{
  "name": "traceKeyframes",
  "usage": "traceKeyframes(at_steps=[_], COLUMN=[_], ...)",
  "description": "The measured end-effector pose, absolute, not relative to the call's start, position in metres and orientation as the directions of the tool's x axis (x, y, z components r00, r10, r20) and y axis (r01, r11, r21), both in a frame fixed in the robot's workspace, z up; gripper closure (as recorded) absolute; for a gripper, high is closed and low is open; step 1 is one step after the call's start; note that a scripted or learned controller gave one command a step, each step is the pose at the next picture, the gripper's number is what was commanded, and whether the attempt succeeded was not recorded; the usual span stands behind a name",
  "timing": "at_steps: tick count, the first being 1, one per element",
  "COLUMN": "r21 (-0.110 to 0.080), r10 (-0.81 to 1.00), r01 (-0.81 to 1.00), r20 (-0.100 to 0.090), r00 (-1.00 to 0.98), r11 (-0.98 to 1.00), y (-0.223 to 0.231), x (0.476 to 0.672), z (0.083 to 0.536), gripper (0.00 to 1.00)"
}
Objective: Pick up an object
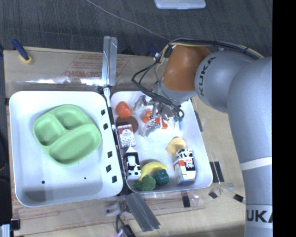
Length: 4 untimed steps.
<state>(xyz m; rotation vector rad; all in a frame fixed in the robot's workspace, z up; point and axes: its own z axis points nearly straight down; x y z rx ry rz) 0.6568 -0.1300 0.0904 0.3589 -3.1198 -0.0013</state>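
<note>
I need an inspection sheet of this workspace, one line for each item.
Surface: wooden bench bearing left bin and right bin.
Job's things: right bin holds orange toy, brown toy, small carton, black-and-white carton, banana, green toys, yellow piece, milk carton.
Clutter: green divided plate in left bin.
Grippers: hand low over right bin's upper part; finger state unclear.
Cables: black cables at the wrist.
Surroundings: dark floor, white object at top.
</note>
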Motion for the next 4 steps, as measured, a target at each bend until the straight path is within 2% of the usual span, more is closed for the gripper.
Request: traceKeyframes(at_steps=[1, 2, 3, 4], r21=[-0.001, 0.002, 0.001, 0.002], r10=[-0.150, -0.202, -0.273, -0.200], r01=[-0.150, -0.202, -0.273, -0.200], r20=[0.000, 0.000, 0.001, -0.003], r00=[-0.989, -0.979, -0.962, -0.980], r11=[0.989, 0.979, 0.962, 0.980], y=[-0.187, -0.131, -0.188, -0.103], x=[0.617, 0.583, 0.556, 0.615], z=[0.093, 0.092, 0.092, 0.093], gripper=[0.00, 0.00, 0.00, 0.00])
